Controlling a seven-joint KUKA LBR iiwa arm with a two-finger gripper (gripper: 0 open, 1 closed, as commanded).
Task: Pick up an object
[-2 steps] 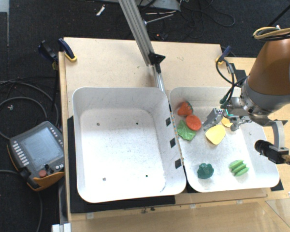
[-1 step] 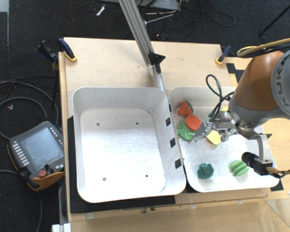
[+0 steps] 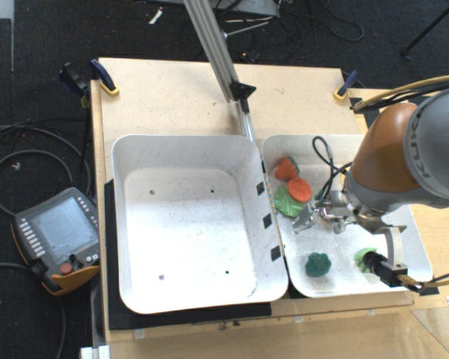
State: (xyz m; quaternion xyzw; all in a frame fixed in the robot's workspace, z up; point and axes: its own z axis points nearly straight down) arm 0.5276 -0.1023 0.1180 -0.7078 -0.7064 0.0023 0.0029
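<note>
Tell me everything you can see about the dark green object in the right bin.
The dark green object is a small lumpy piece, maybe soft plastic or rubber, with an uneven outline like a little broccoli. It lies on the floor of the right bin, toward the near wall. It lies apart from the other things there, and the arm is above and to its right.

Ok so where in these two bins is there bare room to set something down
The left bin has a bare floor from wall to wall. The right bin is crowded: orange pieces and a green piece against the divider, the arm above its middle, and a dark green object near the front.
</note>
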